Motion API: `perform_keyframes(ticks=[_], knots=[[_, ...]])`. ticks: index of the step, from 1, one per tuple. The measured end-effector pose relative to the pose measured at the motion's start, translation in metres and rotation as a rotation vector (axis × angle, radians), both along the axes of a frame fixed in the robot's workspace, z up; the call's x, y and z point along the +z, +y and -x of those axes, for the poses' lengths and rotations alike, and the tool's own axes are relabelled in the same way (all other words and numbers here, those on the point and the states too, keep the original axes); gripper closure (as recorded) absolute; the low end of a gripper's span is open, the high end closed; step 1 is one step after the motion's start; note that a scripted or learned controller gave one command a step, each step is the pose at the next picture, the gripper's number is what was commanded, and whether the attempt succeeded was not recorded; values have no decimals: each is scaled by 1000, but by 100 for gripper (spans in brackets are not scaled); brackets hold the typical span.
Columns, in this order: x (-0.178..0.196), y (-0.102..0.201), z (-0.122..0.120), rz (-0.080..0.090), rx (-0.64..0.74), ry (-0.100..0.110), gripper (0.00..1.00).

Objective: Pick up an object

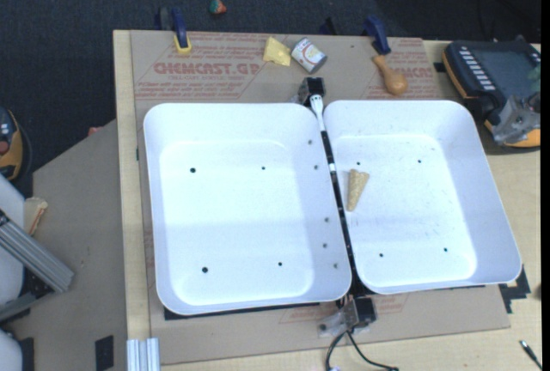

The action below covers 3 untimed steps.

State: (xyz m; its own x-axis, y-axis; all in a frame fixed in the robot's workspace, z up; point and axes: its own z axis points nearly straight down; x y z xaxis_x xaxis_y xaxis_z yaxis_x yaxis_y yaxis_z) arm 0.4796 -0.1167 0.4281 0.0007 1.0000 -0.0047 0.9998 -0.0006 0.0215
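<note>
Two shallow white bins are set side by side on a brown board – the left bin (172, 189) and the right bin (481, 189) are butted together along a dark seam. The one loose thing inside a bin is a small tan cone-shaped piece (356, 188); it is laid flat on the floor of the right bin, near that bin's left wall, roughly halfway along it, narrow end pointed toward the front edge. It is judged to be the object meant for picking, since nothing else is placed within the arm's working area.

Several items are left on the board beyond the bins' back edges: a yellow wedge (276, 51), a small white-and-grey block (308, 55) just beside it, and a wooden-handled tool (389, 76) near the right bin's back edge. Blue clamps (180, 28) are fixed at the board's back edge, probably so the board is held still. A handheld pendant (485, 73) is rested at the bench's right back corner.

The gripper's state cannot be told – open, closed or clamped is not settled by this view. The task is judged not yet done, as the cone is lying free. Its closeness to the bin wall is likely to be a nuisance: little room is given for a finger on that side.
</note>
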Motion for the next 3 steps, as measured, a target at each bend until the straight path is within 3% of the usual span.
perform_keyframes(ticks=[1, 2, 3], knots=[[-36, 57, -1, -7, 6, 26, 100], [-101, 161, 1, -7, 12, 30, 100], [86, 164, 0, -8, 3, 0, 100]])
